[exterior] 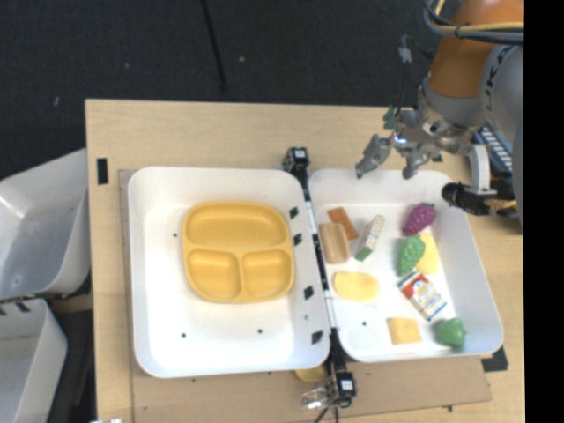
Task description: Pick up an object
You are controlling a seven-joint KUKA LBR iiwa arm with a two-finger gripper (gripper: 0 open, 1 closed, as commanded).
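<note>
Camera view shows the gripper (393,163) above the right bin's (480,263) far edge. Its fingers (371,159) are spread apart, holding nothing. Grapes (419,218) lie near that edge.

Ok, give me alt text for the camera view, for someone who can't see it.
A robot gripper hangs open over the far edge of the right bin, holding nothing. That bin holds scattered toy foods, among them purple grapes and a yellow lemon slice. The left bin holds a yellow divided tray.
</note>
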